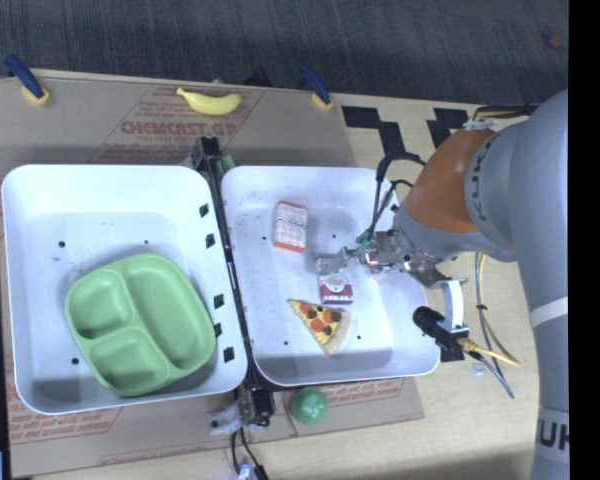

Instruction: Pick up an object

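While the pincer [332, 265] sits low in the right bin [270, 363], finger state unclear, a small red packet [336, 290] lies just below it, above the pizza slice [321, 322].

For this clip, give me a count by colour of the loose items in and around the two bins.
Green: 2, the divided plate and the ball
Yellow: 1, the banana
Orange: 1, the packet
Red and white: 1, the small pack
Mixed: 1, the pizza slice
Total: 6
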